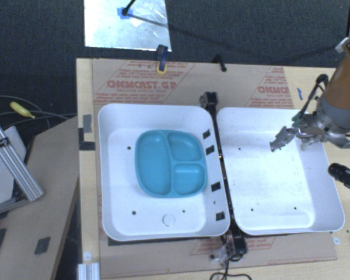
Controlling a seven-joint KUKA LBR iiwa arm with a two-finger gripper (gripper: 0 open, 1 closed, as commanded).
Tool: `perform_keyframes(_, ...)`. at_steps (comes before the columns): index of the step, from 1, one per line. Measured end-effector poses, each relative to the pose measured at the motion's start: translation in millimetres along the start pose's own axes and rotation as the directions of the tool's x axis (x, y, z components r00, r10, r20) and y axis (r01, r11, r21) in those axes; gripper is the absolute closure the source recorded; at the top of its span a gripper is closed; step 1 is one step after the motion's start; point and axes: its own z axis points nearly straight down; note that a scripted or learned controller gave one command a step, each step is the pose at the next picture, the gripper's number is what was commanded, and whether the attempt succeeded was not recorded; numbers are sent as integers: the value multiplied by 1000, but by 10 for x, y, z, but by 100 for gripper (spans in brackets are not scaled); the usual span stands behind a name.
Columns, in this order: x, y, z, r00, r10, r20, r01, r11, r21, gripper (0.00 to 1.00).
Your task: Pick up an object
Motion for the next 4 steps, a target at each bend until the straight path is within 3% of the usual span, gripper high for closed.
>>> perform_keyframes(1, 24, -319, 987, 1000, 2, -3, -2, 1000, 11, 0)
perform_keyframes(2, -380, -423, 1201, 1000, 5, 1, -5, 1000, 3, 0)
perform_keyframes(3, -359, -399, 1081, 1000, 1, 1, -1, 1000, -3, 100)
perform_keyframes(4, 309, -645, -262, 1000, -8, 0, 8, 1000, -13, 100)
